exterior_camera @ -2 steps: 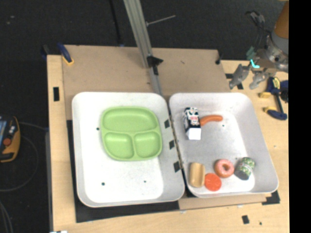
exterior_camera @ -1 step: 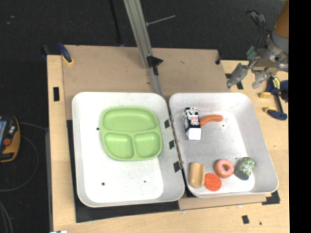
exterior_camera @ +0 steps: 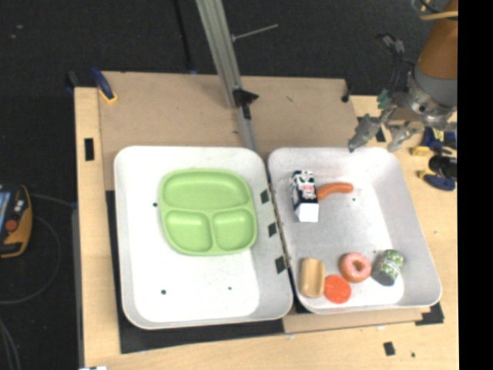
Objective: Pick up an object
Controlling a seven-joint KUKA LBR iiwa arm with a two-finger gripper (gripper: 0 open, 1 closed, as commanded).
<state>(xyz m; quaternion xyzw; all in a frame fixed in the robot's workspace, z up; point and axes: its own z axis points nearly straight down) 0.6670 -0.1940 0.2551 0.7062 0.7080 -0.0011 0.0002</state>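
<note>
Right bin: we note a milk carton touching an orange carrot near its back; tan bread roll, red tomato, pink donut, green-topped item along its front.

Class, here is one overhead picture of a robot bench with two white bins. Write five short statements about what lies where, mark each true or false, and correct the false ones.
1. The green divided plate lies in the left bin. True.
2. The pink donut lies on the green divided plate. False: it lies in the right bin, near the front edge.
3. The gripper holds the orange carrot. False: it hangs over the right bin's far right corner, apart from the carrot.
4. The small milk carton lies beside the orange carrot. True.
5. The red round piece lies between the tan bread piece and the pink donut. True.
</note>
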